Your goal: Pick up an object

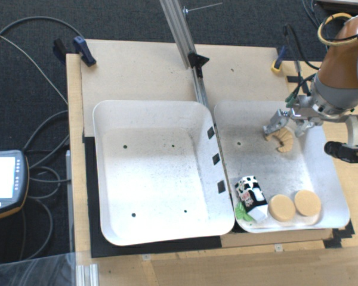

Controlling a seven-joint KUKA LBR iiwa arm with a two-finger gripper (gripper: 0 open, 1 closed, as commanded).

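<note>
Your pincer (281, 126) sits low in the right bin (322, 171), its metal fingers spread apart, one tip reaching out toward the divider side and the other over a small tan, lumpy object (283, 140) that lies just on the near side of the tips. Nothing sits between the fingers; the tan piece looks beside and slightly under them rather than straddled.

That is your main risk: if the fingers close from here, they may pinch air or clip only the piece's edge, so it skids across the smooth bin floor or drops on the lift. The piece is low and irregular, which makes a shallow grip likely to slip.

The wrist hangs over the bin's far-right part, the grey arm with its orange band (340, 52) leaning in from beyond that bin's right rim.

Well toward the bin's near rim lie two round tan discs (293, 206), touching, and a cow-patterned carton (250, 196) in the near corner by the divider.
</note>
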